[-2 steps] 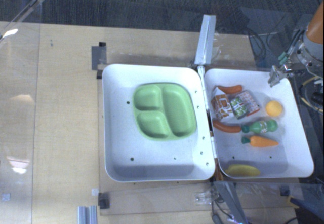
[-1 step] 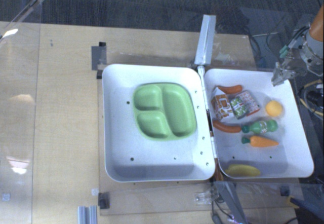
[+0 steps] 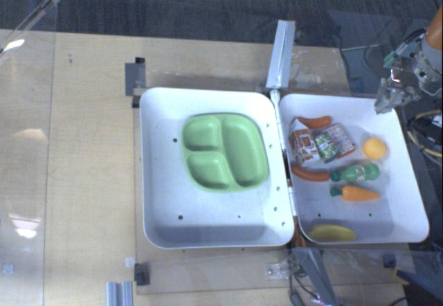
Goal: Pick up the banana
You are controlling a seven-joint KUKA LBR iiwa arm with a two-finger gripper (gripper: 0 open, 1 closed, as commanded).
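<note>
Right, your jaws (image 3: 393, 95) hang at the far right corner of the right bin (image 3: 408, 180), just over its rim, and from this angle you cannot tell how wide they stand; nothing sits between them. Your banana (image 3: 333, 232) lies at the opposite end, well apart from the jaws, flat against the bin's near wall. That wall is your worry: come down too close to it and one side of the jaws may land on the rim instead of beside the fruit, or the banana may skid along the wall and slip out as you close. Its curved, smooth skin won't help if you catch it off-centre. Between you and it lies a crowd: an orange ball (image 3: 374, 149) nearest the jaws, then a green bottle (image 3: 356, 173) and a carrot (image 3: 359, 193) side by side, a snack packet (image 3: 320, 145) further across with a red sausage (image 3: 313, 121) beyond it and another (image 3: 309, 174) at its near edge. Travel low and you'll clip the bottle or carrot, so I'd judge a high pass wiser. Over in the left bin (image 3: 159, 214), farthest from the jaws, a green divided tray (image 3: 225, 151) sits out of your way on the desk (image 3: 83, 159).
</note>
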